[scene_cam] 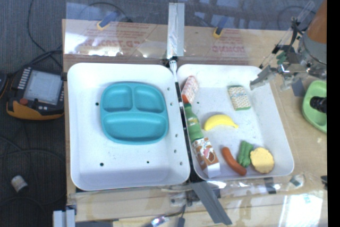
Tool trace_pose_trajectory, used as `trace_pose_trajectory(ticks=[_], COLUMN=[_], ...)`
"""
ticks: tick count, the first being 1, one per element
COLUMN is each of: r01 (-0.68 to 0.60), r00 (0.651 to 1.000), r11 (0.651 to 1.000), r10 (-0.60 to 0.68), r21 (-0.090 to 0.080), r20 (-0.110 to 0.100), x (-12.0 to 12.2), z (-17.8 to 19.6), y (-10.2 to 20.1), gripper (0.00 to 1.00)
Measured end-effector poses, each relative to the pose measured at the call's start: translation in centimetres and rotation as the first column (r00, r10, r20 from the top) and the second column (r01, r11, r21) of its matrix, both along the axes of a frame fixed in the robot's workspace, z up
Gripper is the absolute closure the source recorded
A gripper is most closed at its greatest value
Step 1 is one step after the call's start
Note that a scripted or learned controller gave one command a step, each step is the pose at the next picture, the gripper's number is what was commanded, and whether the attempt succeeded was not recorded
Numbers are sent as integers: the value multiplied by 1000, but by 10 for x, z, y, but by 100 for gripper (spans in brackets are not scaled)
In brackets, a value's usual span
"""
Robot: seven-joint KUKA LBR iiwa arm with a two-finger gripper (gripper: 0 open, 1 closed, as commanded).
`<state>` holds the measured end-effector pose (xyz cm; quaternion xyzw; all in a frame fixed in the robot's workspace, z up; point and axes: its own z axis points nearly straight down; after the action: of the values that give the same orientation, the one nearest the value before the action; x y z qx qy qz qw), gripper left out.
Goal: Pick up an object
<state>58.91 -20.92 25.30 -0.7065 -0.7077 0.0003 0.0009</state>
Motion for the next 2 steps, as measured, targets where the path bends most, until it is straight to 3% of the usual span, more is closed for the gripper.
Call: trace_pose_trajectory(ticks=[1, 2], r01=[7, -30], r00=[1000, 1000], r11=[1000, 1000], r10=[-7, 30], r21=[-1, 0], r20=[0, 1], x=[-22, 20], z=[-1, -159], y=[20, 6], gripper=[0, 0])
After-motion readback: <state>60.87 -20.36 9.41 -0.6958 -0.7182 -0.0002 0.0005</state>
